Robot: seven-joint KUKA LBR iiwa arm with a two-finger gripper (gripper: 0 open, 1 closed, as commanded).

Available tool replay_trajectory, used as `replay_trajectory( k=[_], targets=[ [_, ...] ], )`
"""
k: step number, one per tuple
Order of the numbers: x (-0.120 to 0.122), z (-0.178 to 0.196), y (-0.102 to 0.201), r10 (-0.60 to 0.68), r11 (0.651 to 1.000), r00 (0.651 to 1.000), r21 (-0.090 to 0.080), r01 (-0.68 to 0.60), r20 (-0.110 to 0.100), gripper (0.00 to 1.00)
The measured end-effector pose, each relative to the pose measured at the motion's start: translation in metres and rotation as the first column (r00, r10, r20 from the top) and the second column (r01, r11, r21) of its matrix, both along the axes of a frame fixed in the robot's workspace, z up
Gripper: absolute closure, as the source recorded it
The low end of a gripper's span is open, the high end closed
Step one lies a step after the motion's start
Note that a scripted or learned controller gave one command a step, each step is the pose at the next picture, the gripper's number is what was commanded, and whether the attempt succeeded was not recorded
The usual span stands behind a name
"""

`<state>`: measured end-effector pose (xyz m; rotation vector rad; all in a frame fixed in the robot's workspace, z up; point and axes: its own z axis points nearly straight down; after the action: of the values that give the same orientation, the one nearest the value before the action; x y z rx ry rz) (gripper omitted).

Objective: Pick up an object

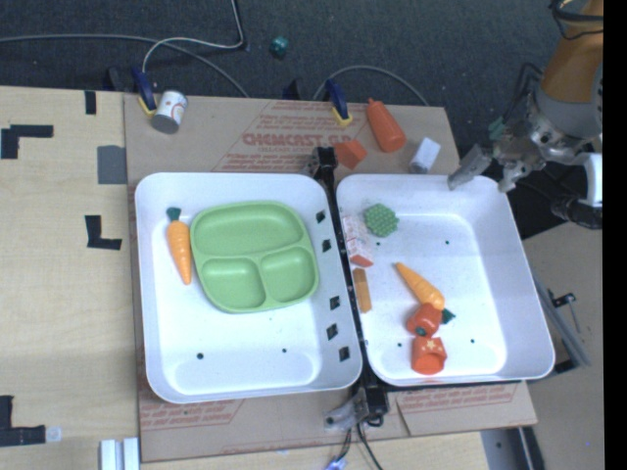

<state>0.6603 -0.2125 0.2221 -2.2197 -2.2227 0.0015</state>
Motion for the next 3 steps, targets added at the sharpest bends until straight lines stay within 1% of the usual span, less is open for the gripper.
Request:
replay_trajectory(
  k=[1, 2, 3],
  targets=[
    [-0.068, -0.104, 0.037, -0.001, 1.000, 1.000, 0.002, 0.001, -0.004, 0.00],
    [-0.114, -0.136, 0.091, 0.000, 1.000, 1.000, 0.000, 0.000, 0.002, 0.00],
    [-0.113, -0.126, 0.090, 0.000, 1.000, 1.000, -0.002, 0.000, 0.006, 1.00]
  ],
)
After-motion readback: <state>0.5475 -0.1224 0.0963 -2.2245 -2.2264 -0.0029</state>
